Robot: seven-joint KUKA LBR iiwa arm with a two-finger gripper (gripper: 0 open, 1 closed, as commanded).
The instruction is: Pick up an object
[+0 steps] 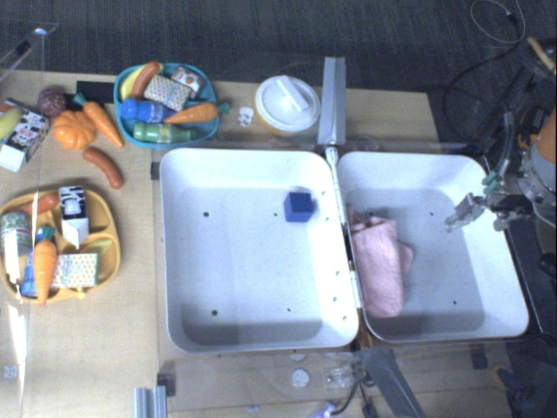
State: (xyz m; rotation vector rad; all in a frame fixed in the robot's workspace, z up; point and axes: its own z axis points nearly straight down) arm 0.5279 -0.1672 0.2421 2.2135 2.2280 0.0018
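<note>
The gripper (461, 212), whether clenched or released I cannot tell, hangs right of the pink cloth (380, 264); a descent here could miss it.

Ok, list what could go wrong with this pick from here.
1. The pink cloth lies bunched against the right bin's left wall, so a grasp may snag the wall or lift only a fold.
2. The blue block sits in the left bin, across the divider from the gripper at the right bin's right edge; a low crossing might clip the rims.
</note>
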